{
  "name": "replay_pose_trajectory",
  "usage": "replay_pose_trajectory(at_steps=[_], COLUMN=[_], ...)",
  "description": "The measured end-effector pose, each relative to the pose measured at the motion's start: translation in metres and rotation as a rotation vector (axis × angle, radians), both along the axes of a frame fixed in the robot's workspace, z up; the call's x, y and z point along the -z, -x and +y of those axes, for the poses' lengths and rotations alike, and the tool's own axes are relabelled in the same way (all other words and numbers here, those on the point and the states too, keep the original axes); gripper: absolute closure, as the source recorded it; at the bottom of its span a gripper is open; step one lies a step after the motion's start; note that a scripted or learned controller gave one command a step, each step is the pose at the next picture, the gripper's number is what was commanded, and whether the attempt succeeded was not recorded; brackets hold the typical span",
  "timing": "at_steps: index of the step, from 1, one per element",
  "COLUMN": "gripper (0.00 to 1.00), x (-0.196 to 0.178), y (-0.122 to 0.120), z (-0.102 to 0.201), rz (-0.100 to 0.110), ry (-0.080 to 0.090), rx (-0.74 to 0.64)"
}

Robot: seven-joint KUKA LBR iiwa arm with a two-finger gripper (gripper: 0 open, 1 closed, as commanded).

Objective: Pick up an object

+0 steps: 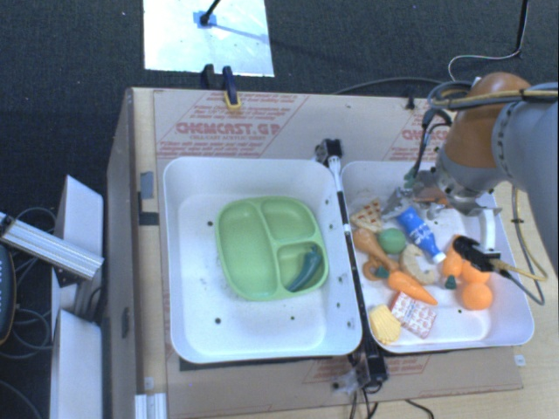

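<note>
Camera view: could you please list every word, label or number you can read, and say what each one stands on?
"CHEMCAST GP", red print, partly blurred, on the bench sheet behind the left bin.
Red print repeated on the sheet behind the right bin: cut off and too blurred to read.
Blue bottle label: too small to read.
Red-and-white packet: pattern, nothing readable.

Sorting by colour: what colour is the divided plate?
Light green plate, camera view.

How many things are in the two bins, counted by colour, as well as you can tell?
Green: 3 — plate, dark pepper on it, round piece
Orange: 3 — carrot, two fruits
Blue: 1 — bottle
Yellow: 1 — corn
Red and white: 1 — packet
Tan: 3 — waffle, drumstick, round slice
Total: 12, approximately; the right bin is crowded.
</note>
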State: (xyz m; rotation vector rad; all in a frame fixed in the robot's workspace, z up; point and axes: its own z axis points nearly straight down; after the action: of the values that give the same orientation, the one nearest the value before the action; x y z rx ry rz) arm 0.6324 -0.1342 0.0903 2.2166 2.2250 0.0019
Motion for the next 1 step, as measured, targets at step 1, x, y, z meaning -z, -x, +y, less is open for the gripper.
replay_pose_trajectory(at_steps=[1], gripper=[0.00], x=[0.0032], y=[0.0307], z=[0.0064], rz=[0.000], ry=[0.001], rx=[0.002])
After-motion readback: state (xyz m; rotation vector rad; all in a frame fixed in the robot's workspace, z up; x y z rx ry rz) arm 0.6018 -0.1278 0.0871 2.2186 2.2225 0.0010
